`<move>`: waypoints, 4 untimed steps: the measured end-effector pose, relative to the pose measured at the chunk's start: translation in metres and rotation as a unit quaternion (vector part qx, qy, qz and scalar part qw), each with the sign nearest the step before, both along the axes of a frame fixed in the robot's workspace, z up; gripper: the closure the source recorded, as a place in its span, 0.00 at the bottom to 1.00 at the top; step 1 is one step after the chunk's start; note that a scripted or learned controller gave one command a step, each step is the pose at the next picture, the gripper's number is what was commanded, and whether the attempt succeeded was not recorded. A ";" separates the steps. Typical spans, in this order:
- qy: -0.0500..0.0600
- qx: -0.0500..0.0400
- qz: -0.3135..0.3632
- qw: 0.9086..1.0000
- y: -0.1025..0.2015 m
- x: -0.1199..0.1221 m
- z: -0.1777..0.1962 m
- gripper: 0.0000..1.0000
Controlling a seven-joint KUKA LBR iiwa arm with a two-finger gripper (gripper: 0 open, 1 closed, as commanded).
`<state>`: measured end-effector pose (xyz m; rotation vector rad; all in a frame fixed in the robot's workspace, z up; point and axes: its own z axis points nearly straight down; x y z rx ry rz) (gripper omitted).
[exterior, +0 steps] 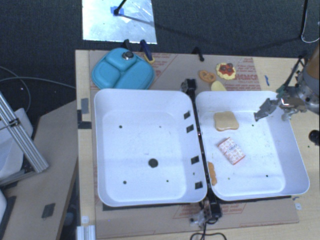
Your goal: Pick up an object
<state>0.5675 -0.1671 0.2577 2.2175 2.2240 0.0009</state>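
A blue sectioned tray [122, 70] rests on the desk [165, 64] behind the left bin [107, 109]. That bin holds a small dark round disc [153, 163] near the middle of its floor. Just behind the seam between the bins, on the desk, lie a small brown cookie-like piece [206, 76], a round toy pizza with red topping [226, 70] and a pale yellow piece [218, 86] touching the right bin's rear rim. In the right bin [290, 184], a tan toy bread slice [225, 120] lies toward the back left, a small red-and-white patterned packet [231, 151] sits nearer the middle, and an orange-brown piece [212, 173] leans against the left wall. The end effector [263, 110] hangs over the bin's rear right part, apart from the bread slice, with nothing seen between its fingers; whether they are spread or pressed together cannot be told.
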 end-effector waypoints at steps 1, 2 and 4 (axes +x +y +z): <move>-0.003 0.001 0.003 1.000 0.053 0.053 -0.149 0.00; -0.005 -0.001 -0.001 1.000 0.054 -0.048 -0.171 0.00; -0.005 -0.002 -0.002 1.000 0.014 0.025 -0.170 0.00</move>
